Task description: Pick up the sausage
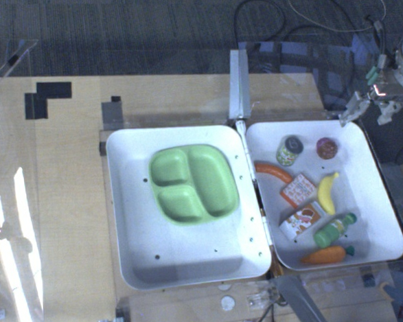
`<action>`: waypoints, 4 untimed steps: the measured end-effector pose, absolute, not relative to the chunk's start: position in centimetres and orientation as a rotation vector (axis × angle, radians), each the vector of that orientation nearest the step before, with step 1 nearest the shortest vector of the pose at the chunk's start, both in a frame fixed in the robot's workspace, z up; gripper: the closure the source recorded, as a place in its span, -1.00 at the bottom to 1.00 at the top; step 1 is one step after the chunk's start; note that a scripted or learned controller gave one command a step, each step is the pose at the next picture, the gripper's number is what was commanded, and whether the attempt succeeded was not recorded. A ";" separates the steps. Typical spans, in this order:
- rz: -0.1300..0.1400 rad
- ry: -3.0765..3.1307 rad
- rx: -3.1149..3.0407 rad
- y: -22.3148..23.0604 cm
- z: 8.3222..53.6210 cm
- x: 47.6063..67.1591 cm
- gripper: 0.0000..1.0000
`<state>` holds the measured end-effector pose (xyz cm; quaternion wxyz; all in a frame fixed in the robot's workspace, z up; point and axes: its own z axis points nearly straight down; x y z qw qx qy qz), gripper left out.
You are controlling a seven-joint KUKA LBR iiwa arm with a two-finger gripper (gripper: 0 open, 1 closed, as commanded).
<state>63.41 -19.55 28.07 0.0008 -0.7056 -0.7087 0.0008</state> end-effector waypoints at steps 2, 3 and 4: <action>-0.003 -2.464 -1.918 -19.8 8.4 66.9 -1.00; 0.001 -2.509 -1.891 -18.3 8.6 67.0 -1.00; 0.004 -2.554 -1.830 -16.6 8.6 66.9 -1.00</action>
